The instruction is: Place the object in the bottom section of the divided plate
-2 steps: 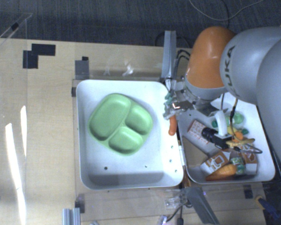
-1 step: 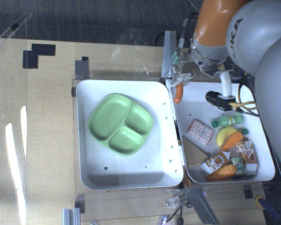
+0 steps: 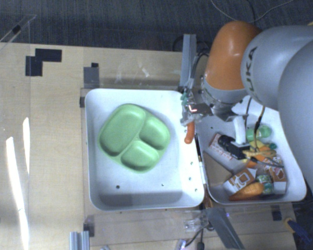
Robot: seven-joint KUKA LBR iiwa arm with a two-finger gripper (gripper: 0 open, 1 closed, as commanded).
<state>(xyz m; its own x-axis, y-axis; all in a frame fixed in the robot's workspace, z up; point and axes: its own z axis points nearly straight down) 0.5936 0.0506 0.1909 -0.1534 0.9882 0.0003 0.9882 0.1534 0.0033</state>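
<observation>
Item: small orange object (image 3: 189, 134), hanging from my hand (image 3: 189, 120), pinched between its fingers at the left bin's (image 3: 146, 202) right wall. Step: carry. Next, I judged: travel left to the green divided plate (image 3: 135, 137), bottom section

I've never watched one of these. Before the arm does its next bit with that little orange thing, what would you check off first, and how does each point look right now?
1. Something between the gripper fingers: ok, a small orange object hangs there.
2. Object over the left bin: borderline, it is at the bin's right edge.
3. Object above the green divided plate: not ok, it is off to the plate's right.
4. Bottom section of the plate free: ok.
5. Grip firmness: cannot tell.
6. Plate lying flat in the bin: ok.
</observation>
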